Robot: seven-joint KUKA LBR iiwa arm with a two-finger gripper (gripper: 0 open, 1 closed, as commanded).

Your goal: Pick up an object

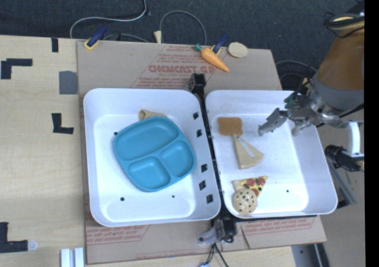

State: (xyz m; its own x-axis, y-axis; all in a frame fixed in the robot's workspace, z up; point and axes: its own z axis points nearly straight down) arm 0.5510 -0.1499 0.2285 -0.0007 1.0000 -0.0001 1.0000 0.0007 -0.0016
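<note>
In the right bin [308, 200] lie a brown toast square [230, 125], a beige wedge [247, 154], a pizza slice [254, 183] and a round cookie [244, 201]. My gripper [283, 125] hovers over the bin's upper right part, to the right of the toast and wedge. It is open, and there is nothing between its fingers [268, 125]. The arm comes in from the right edge with its orange band [346, 61] above the wrist.
The left bin [98, 159] holds a blue divided plate [154, 153] with a tan piece [149, 115] peeking from under its far rim. On the cardboard behind the bins lie a toy carrot [214, 59] and a pale disc [238, 50]. Cables run along the back.
</note>
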